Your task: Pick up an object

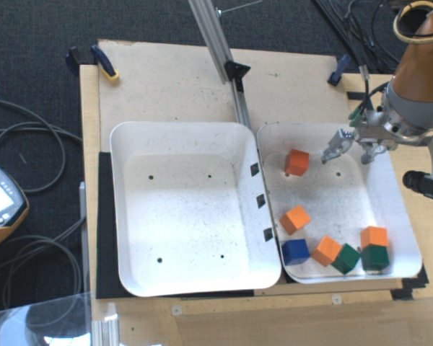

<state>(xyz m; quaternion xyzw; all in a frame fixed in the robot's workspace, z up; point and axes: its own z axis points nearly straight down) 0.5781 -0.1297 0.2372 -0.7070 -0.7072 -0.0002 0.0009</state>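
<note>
- Nearest the lens, a row of blocks lies along the near edge of the right bin (393, 215): a blue block (296, 251), an orange block (327, 250), a green block (346, 258), and a darker green block (375, 256) with another orange block (374, 236) touching its far side.
- The gripper (350, 148) hangs over the far end of the right bin, its two metal fingers spread apart with nothing between them; one finger (337, 148) reaches left over the bin floor.
- Just to the left of that finger, apart from it, an orange cube (297, 162) sits alone on the speckled floor of the bin.
- Another orange block (296, 218) rests tilted near the middle of the same bin, between the lone cube and the near row.
- The grey arm (411, 99), with its orange band above the wrist, comes in from the right edge of the bench.
- The left bin (123, 193) stands side by side with the right one, their rims touching.
- A metal pole (213, 31) slants up from the far side of the bench (166, 78), where blue clamps (105, 62) grip the corners.
- Cables (29, 157) trail over the dark floor to the left.
</note>
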